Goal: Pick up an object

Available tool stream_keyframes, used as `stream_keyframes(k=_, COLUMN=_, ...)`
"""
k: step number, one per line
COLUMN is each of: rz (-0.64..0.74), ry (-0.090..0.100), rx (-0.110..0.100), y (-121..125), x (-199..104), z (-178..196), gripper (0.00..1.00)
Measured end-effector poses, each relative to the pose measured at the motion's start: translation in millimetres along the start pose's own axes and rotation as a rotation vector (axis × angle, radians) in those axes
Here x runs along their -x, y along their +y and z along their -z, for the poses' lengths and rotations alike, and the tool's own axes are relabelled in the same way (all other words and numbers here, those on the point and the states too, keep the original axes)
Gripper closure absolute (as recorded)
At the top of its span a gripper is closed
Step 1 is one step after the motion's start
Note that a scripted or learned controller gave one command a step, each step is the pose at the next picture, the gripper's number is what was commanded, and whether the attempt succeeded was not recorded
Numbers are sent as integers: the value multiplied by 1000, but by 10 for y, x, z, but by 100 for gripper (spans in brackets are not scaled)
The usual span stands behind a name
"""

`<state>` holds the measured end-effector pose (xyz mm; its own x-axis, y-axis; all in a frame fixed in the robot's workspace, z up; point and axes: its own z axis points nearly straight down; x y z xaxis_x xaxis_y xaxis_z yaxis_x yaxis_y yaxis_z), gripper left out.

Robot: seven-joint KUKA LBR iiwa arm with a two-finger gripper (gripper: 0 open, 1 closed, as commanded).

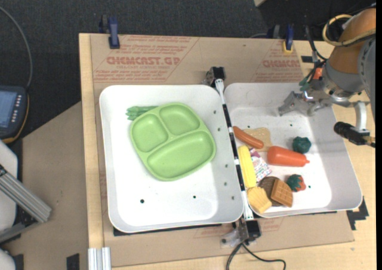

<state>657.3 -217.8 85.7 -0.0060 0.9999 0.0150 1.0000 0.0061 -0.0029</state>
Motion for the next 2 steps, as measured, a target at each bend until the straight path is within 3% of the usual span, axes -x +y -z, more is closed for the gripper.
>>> stream_keyframes(k=1, rz=-8, ry=-12, rx=-4, y=-862, x=-97, z=-17, gripper=0)
stream_keyframes(k=2, rz=-5, ry=-17, rx=6, y=-815, x=-91, z=94, gripper=100)
